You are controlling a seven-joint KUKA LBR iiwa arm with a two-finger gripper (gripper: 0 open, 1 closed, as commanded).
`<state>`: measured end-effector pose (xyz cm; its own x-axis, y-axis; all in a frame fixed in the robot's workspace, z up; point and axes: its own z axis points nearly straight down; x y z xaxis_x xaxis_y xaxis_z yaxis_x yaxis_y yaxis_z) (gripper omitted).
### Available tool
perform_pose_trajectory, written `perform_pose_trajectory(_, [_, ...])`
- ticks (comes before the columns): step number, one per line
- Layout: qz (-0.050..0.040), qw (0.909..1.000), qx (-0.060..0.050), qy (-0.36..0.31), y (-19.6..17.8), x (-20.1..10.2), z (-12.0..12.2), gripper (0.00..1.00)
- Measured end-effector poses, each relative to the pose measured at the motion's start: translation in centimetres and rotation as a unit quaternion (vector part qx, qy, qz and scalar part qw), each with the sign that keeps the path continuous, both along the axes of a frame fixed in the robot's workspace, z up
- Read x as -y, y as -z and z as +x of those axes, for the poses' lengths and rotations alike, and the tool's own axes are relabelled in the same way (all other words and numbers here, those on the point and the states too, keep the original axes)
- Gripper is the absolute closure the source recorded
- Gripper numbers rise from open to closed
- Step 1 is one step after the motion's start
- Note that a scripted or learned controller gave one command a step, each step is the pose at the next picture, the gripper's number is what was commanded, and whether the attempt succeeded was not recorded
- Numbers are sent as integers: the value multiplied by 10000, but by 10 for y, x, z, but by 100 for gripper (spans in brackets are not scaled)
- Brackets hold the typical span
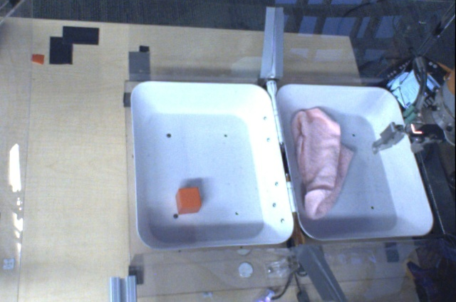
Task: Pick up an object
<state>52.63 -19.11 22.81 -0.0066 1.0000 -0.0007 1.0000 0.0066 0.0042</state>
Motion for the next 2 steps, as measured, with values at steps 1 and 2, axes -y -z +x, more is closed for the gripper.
perform_pose_trajectory(1, [-3, 9997, 15, 239, -45, -14, 41, 0])
perform_pose_trajectory(2, [4, 9999, -11, 145, 109, -42, 63, 0])
